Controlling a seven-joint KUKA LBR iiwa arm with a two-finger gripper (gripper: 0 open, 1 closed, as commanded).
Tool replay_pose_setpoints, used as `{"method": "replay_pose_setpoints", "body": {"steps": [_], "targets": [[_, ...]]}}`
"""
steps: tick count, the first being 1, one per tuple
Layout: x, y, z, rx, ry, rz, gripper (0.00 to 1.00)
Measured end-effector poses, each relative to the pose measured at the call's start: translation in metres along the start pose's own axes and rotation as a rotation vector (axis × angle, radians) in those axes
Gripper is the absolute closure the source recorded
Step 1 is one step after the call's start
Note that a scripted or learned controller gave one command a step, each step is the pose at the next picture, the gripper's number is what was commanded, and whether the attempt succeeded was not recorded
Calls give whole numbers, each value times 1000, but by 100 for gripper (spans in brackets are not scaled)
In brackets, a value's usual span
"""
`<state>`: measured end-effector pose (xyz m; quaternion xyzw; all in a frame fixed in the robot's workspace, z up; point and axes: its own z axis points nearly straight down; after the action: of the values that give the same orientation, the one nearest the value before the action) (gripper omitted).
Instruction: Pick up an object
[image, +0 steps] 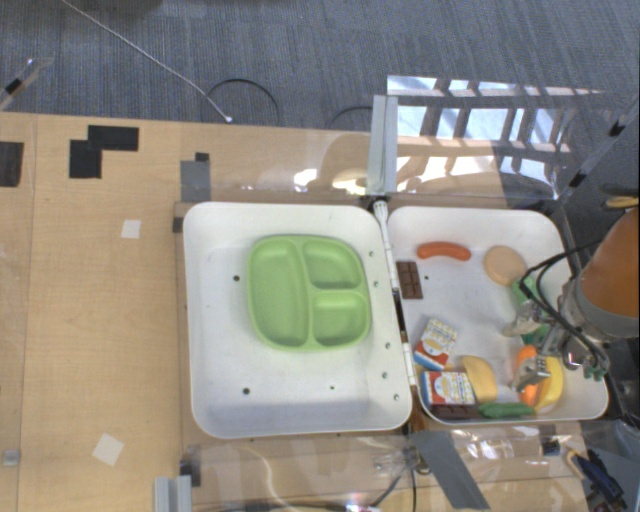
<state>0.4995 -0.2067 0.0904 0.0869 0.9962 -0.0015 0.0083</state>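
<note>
The right bin (470, 300) holds several toy foods. A red sausage (443, 251) and a tan bun (505, 263) lie at the back, with a brown chocolate bar (408, 280) by the left wall. Two small cartons (436, 343) (447, 385), a yellow wedge (481, 377) and a green pod (507, 409) sit at the front. My gripper (537, 350) hangs low over the bin's right front part. It is right above an orange carrot-like piece (526, 358) and a yellow banana (550, 385). Its body hides part of both.
The left bin (215, 390) carries a green divided plate (306, 292). A raised divider (392, 300) separates the bins. A black cable (545, 268) loops from the arm's orange band (612, 275) over the right bin's back right corner. A metal frame (480, 120) stands behind it.
</note>
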Motion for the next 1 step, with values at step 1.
{"method": "replay_pose_setpoints", "body": {"steps": [1], "targets": [[-6, 1, -15, 3, -19, -6, 100]]}}
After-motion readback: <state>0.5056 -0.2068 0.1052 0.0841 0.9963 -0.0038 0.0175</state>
